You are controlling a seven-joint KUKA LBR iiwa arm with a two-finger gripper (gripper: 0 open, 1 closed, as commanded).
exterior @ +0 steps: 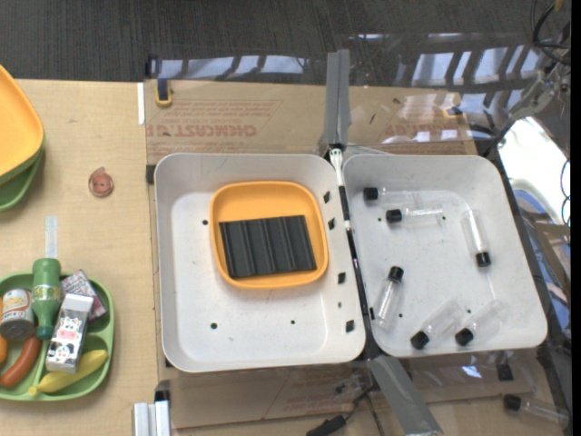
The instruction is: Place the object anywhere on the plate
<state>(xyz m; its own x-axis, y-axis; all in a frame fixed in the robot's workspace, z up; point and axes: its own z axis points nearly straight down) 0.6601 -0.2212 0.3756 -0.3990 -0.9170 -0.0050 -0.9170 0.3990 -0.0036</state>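
Observation:
An orange plate [269, 209] lies in the left bin [191, 325]. On it rests a dark grey ribbed rectangular object [269, 246], covering the plate's middle and lower part. Several clear plastic vials with black caps lie scattered in the right bin [517, 243]: one near the top [410, 215], one at the right [476, 240], one near the middle [389, 294], and others along the bottom [438, 323].
On the bench to the left stand a green tray [91, 371] holding toy food and a bottle, an orange dish [18, 139] at the far left edge, and a small pink round item [101, 183]. Cardboard lies behind the bins.

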